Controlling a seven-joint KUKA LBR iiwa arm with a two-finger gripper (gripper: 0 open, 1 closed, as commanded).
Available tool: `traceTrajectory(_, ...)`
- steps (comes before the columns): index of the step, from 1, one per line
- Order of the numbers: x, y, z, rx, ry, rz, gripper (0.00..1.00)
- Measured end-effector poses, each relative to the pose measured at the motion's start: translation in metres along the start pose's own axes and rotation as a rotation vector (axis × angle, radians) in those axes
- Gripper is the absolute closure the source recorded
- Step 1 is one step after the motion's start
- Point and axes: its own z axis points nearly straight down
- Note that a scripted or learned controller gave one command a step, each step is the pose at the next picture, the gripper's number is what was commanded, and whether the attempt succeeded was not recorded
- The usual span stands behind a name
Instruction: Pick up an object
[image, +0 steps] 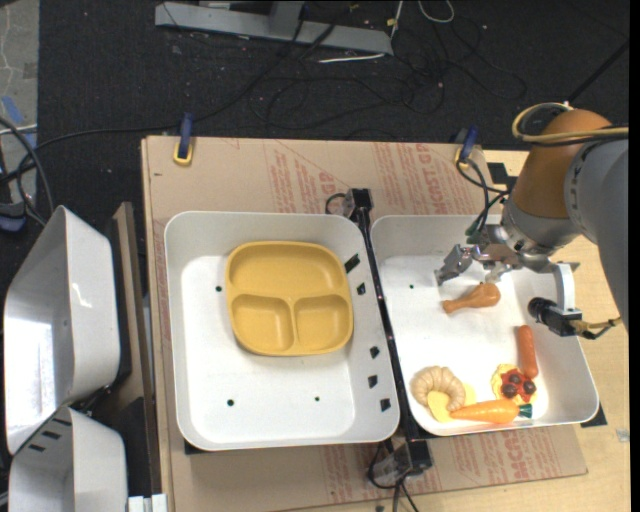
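- Leftmost, the left bin (200, 300) carries a yellow divided plate (290, 297); it plays no part in my pick, so I leave it alone.
- Centre-right, my gripper (470, 256) hangs over the far part of the right bin (400, 250); whether it is spread or clenched I cannot tell, and nothing visibly sits in it.
- Just nearer and right of it lies the drumstick (473, 298), the closest candidate; I judge a straight descent centred on its thick end best, approaching across its narrow width.
- Further right and nearer: a sausage (526, 350), then croissant (438, 381), carrot (485, 409) and a yellow piece with dark berries (516, 384) crowded together, a poorer target.
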Motion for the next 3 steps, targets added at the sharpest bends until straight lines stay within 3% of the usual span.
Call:
traceTrajectory(1, 0.0, 0.002, -0.014, -0.007, -0.002, -0.001, 1.0)
traceTrajectory(3, 0.0, 0.007, -0.102, -0.01, -0.003, -0.003, 1.0)
